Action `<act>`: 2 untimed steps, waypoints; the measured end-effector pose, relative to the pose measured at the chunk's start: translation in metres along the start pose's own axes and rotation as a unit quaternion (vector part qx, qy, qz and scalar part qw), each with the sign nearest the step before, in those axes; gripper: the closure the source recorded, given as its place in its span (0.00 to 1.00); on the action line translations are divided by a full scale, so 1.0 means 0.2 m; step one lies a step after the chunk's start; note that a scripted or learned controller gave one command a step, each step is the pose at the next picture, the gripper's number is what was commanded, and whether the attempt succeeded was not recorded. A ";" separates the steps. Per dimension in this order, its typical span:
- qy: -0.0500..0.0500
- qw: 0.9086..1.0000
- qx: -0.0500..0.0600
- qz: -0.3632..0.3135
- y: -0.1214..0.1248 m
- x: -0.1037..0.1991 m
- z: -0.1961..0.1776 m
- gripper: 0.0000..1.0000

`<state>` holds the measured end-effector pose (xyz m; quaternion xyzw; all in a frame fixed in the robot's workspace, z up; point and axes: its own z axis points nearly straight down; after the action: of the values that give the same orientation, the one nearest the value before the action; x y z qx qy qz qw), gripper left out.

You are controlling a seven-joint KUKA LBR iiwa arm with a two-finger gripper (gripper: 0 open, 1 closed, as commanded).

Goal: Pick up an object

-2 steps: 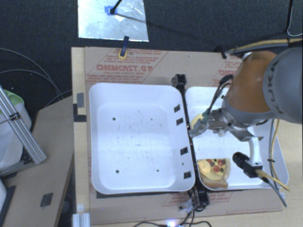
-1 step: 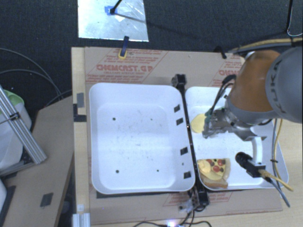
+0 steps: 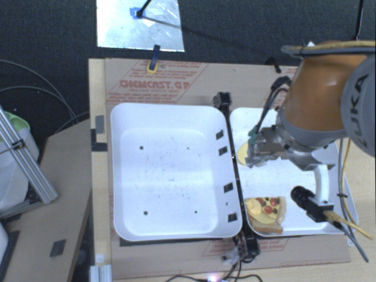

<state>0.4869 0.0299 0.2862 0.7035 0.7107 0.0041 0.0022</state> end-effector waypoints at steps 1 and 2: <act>0.001 1.000 -0.006 0.000 0.01 0.17 -0.90 1.00; -0.002 1.000 0.005 0.007 0.00 -0.14 -0.55 1.00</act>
<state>0.4867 0.0012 0.3966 0.7086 0.7056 -0.0010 -0.0002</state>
